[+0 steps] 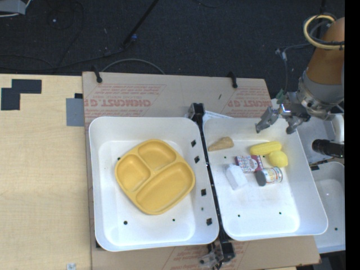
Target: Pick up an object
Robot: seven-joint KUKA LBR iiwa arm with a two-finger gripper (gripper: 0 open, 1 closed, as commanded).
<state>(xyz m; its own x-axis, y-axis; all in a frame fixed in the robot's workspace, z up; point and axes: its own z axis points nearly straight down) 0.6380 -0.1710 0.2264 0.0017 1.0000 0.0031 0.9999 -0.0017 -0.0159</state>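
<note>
The right bin [292,218] holds a cluster of small things: a tan bread piece [220,143], a yellow corn cob [265,148], a yellow lemon [278,159], a small jar with a dark cap [269,176], a white block [235,176] and a red-and-white packet [246,162]. My gripper [278,122] hangs above the back right corner of this bin, up and to the right of the corn. Its two fingers are spread apart and open, with nothing between them.
The left bin [107,218] holds a yellow divided plate [154,176]. A black divider [205,179] runs between the bins. Brown cardboard [169,94] lies behind them, and a wooden bench top [39,173] extends to the left. A white fixture [337,151] stands at the right.
</note>
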